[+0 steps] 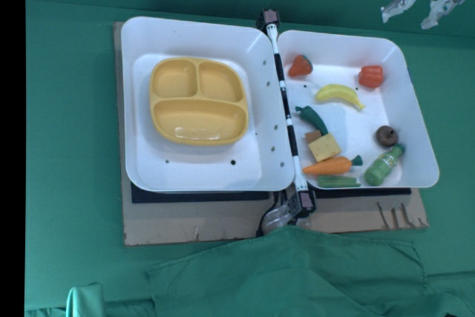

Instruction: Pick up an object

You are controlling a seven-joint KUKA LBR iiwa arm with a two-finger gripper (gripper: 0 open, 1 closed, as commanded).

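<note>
A green cloth (74, 122) covered the whole bench, bunched into folds along the near edge. On it lay a brown cardboard sheet (200, 226), and on that sat the two shallow bins side by side, joined along a black-and-white hinge bar (286, 111).

The left bin (141, 41) was the larger-looking of the pair and held a yellow divided plate (199, 102), lying flat with its three compartments facing up, nearer the far side of the bin.

The right bin (415, 122) held the small toy foods. A yellow banana (339, 95) lay near the middle toward the far side. An orange carrot (330, 165) lay near the front, with a green pod (338, 181) just in front of it. A green bottle (383, 166) lay tilted by the front right corner, a brown round piece (385, 135) just beyond it. A yellow block (324, 147) sat just behind the carrot, touching a smaller brown cube, and a dark green pepper-like piece (311, 117) lay beside the hinge bar. A red strawberry (300, 66) sat at the far left corner, and a red pepper (370, 76) toward the far right.

The gripper (415, 9) hung at the top right, beyond the right bin's far corner and well apart from every object, its fingers spread wide with nothing between them
</note>
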